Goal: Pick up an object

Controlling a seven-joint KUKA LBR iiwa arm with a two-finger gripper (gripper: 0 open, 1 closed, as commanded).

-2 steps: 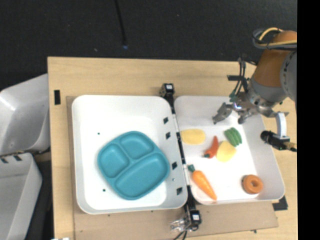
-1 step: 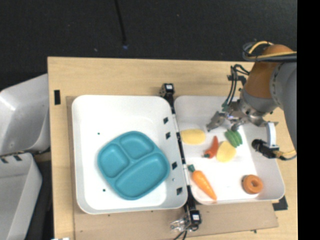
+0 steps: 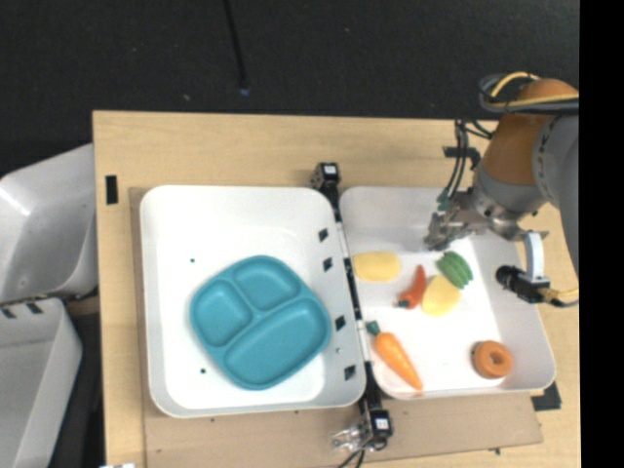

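The grey two-finger gripper point(image 3: 444, 230) hangs low in the right-hand shallow white plastic bin point(image 3: 517, 354), just beyond the small green ridged toy vegetable point(image 3: 454, 268), which sits touching the yellow pear-shaped toy fruit point(image 3: 441, 297); whether its fingers stand wide or narrow I cannot tell. To do the pick well, it probably needs to centre over the green vegetable, straddle its narrow width, and avoid the red toy chilli point(image 3: 414, 288) beside it.
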